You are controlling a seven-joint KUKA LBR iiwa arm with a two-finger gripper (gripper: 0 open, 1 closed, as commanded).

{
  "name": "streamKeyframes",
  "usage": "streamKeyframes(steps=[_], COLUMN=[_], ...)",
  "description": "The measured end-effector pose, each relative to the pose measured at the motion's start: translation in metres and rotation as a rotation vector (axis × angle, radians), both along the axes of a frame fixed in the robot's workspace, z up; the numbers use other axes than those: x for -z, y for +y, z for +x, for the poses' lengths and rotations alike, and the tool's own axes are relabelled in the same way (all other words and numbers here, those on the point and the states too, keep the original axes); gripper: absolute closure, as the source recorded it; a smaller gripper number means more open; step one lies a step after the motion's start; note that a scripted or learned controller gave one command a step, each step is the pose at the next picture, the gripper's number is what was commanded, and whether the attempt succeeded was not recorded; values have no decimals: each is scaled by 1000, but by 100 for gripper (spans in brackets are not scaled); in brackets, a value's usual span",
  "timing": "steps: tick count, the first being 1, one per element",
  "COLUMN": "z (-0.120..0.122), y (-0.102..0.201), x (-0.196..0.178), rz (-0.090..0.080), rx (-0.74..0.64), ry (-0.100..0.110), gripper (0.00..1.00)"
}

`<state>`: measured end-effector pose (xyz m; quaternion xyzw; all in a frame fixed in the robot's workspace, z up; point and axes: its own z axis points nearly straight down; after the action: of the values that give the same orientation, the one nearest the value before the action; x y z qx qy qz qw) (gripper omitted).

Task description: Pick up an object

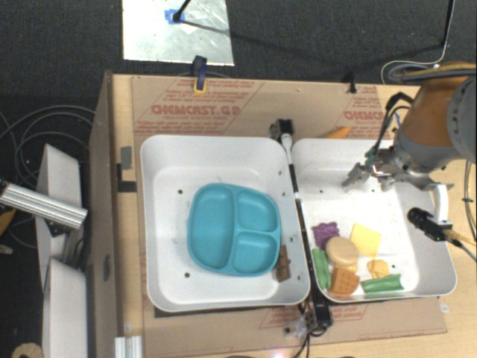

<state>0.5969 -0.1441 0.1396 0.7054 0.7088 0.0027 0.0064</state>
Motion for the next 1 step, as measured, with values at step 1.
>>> streamKeyframes(steps=[1], z=[55], y=[-66], x=[16], rz=[0], rx=[4], ry=[3], gripper=[0])
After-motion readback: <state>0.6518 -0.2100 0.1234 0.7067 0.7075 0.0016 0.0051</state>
